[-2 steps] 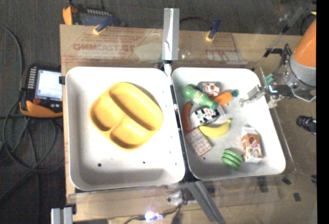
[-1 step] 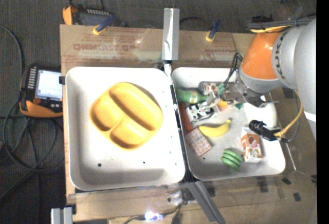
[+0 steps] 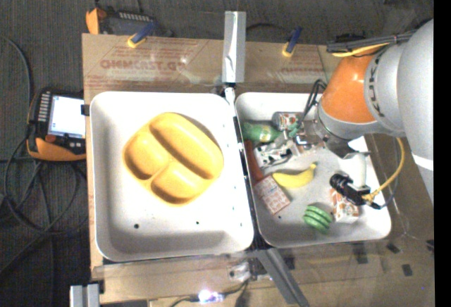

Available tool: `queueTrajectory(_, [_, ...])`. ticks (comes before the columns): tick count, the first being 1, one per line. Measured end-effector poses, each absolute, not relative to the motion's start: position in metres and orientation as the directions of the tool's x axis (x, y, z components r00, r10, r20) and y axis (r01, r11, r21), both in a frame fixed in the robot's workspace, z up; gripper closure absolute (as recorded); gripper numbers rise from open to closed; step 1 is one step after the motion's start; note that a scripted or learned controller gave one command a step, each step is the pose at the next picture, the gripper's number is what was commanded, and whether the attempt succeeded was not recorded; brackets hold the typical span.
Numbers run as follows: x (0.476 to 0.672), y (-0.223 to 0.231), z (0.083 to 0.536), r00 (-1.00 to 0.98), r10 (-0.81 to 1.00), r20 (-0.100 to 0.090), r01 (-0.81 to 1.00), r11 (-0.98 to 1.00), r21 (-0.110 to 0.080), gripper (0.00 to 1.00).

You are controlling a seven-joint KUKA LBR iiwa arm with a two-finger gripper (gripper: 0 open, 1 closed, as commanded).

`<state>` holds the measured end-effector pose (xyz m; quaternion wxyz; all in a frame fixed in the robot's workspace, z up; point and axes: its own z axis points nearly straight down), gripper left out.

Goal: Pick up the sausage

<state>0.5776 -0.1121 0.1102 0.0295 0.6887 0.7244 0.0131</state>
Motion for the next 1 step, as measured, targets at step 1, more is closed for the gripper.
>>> queueTrajectory(1, [0.5553, -0.1085, 0.1091, 0.217, 0.976, 0.004, 0.974, -0.216, 0.069, 0.0])
